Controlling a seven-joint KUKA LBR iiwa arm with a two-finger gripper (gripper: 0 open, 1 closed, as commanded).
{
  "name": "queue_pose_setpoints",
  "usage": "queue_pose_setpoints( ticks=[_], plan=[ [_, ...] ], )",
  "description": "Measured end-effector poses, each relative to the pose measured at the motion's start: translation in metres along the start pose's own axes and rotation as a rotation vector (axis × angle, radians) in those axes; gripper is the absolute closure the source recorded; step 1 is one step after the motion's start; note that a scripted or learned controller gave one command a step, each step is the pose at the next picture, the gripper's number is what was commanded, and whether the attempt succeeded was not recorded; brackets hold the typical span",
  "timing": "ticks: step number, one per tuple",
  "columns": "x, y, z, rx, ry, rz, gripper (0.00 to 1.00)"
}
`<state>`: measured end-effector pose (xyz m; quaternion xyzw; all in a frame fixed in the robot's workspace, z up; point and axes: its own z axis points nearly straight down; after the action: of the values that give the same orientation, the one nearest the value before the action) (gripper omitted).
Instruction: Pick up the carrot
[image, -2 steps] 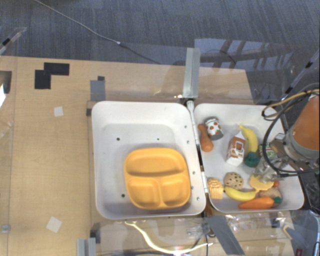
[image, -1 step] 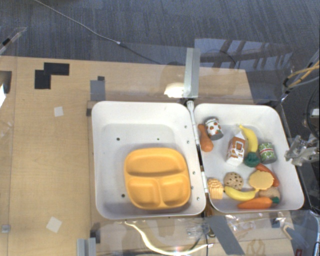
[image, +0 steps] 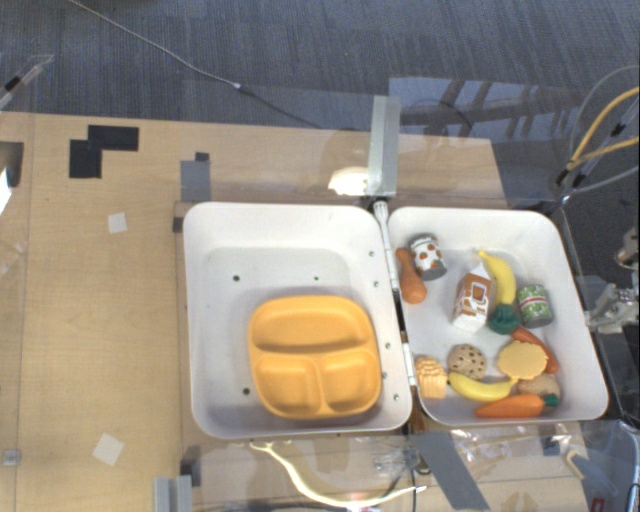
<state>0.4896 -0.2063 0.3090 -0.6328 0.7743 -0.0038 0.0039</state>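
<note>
Here the carrot (image: 513, 406) lies on its side in the right bin (image: 578, 300), close against that bin's near edge and towards its near right corner, its long axis running roughly along the edge. A banana (image: 481, 387) lies just beside it on the far side, touching or almost touching it, and a round cookie (image: 465, 359) sits just beyond the banana. A flat yellow-orange round piece (image: 520, 359) rests near the carrot's right half. A piece of corn (image: 431, 377) sits in the bin's near left corner.

Further back in the same bin, a small printed can (image: 428, 256) stands near the far left corner, with a brownish-orange sausage-like piece (image: 410, 279) lying along the left wall beside it. A toy milk carton (image: 473, 298) is near the bin's middle, a second banana (image: 500, 276) curves just to its right, and a green can (image: 535, 305) lies by the right wall. A dark green piece (image: 503, 320) sits between the carton and the green can; what it is cannot be told.

The left bin (image: 205, 300) holds a yellow divided plate (image: 313, 355), set towards its near edge. Both bins sit side by side on the wooden bench (image: 90, 340), their inner walls touching.

Whether the gripper is open or closed cannot be told from this view.
</note>
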Motion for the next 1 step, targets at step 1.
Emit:
queue_pose_setpoints(
  ticks=[1],
  plan=[
    [-0.005,-0.0079,0.2021,0.0,-0.003,-0.251,1.0]
  ],
)
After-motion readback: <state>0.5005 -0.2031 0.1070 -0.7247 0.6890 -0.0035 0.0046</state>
